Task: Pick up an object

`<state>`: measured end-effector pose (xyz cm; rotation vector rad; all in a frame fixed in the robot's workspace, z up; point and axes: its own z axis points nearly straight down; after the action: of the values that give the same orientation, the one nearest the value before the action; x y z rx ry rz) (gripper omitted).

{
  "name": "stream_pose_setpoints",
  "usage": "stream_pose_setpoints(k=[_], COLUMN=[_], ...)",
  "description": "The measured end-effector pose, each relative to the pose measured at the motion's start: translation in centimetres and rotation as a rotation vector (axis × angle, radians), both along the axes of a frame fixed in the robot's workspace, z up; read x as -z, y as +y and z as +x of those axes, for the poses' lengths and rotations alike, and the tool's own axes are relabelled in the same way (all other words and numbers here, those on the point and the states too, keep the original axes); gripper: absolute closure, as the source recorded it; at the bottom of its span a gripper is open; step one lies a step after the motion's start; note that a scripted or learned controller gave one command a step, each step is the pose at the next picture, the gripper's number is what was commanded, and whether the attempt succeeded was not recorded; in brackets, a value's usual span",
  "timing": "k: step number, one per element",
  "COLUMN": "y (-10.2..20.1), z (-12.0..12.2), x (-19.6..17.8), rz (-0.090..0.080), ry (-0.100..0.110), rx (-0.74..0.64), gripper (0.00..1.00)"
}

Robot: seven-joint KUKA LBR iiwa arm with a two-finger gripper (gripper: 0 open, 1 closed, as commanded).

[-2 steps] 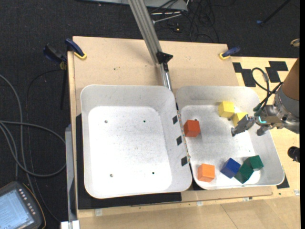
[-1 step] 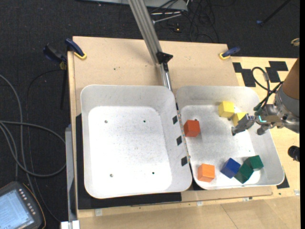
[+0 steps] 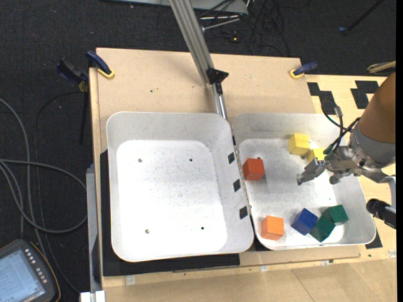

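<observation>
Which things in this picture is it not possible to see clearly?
- Gripper, camera view: too small and blurred to judge its grasp.
- Yellow block: the gripper covers its right side.
- Green blocks: they overlap, so their number is unclear.
- Arm: cut by the right edge.

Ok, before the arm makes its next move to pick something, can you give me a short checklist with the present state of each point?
1. Gripper above the right bin: ok.
2. Blocks in the right bin to pick: ok; yellow block, red block, orange block, blue block, two green blocks.
3. Nearest target: yellow block, beside the gripper: ok.
4. Block already between the fingers: cannot tell.
5. Green blocks apart from each other: not ok, they touch.
</observation>
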<state>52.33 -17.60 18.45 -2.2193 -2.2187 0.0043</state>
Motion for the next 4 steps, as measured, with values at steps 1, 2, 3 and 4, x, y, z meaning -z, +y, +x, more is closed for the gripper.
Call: stream_pose_setpoints(k=[1, 2, 3, 4], y=[0.6, 0.6, 0.5, 1.0], z=[-0.3, -0.3, -0.2, 0.2], x=[4.5, 9.1, 7.9, 3.5], rz=[0.001, -0.002, -0.001, -0.002], ry=[0.000, -0.004, -0.006, -0.010], rx=[0.000, 0.001, 0.001, -0.003], gripper=[0.00, 0.00, 1.00, 1.00])
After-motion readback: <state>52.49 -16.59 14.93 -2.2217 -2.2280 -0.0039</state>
